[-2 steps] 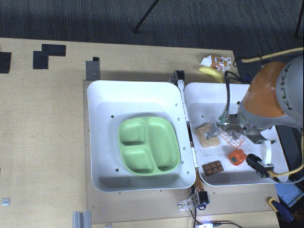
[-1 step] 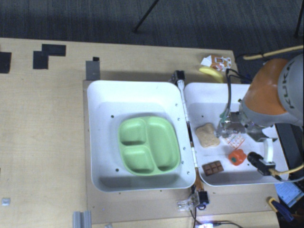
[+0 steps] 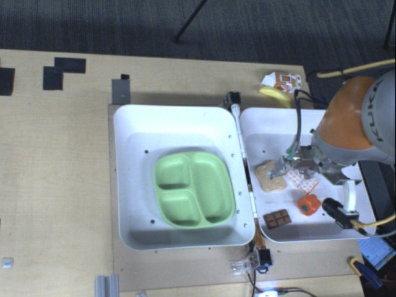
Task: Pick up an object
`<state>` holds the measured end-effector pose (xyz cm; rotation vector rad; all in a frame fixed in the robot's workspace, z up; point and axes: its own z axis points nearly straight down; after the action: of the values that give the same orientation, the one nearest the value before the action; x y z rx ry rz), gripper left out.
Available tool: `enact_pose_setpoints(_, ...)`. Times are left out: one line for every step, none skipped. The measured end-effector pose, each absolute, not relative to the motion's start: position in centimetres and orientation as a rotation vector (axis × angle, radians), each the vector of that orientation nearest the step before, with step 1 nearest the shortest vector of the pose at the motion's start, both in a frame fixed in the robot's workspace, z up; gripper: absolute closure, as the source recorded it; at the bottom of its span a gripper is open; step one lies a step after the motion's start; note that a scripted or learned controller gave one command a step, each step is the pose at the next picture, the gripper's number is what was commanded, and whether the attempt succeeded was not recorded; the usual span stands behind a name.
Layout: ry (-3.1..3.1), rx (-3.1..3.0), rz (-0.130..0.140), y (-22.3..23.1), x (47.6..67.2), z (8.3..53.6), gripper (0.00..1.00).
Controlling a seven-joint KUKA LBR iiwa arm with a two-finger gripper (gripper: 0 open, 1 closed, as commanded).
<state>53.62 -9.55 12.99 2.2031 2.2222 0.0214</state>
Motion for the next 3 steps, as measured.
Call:
enact_pose_setpoints(2.223,2.199,0.026,-9.5,53.8,14.1,1.00)
enact_pose_setpoints(2.224,2.199,0.026,-9.5,53.8,14.1,0.00)
enact_pose_setpoints(2.218,2.212,0.010,-8.5,53.1,8.9,0.00)
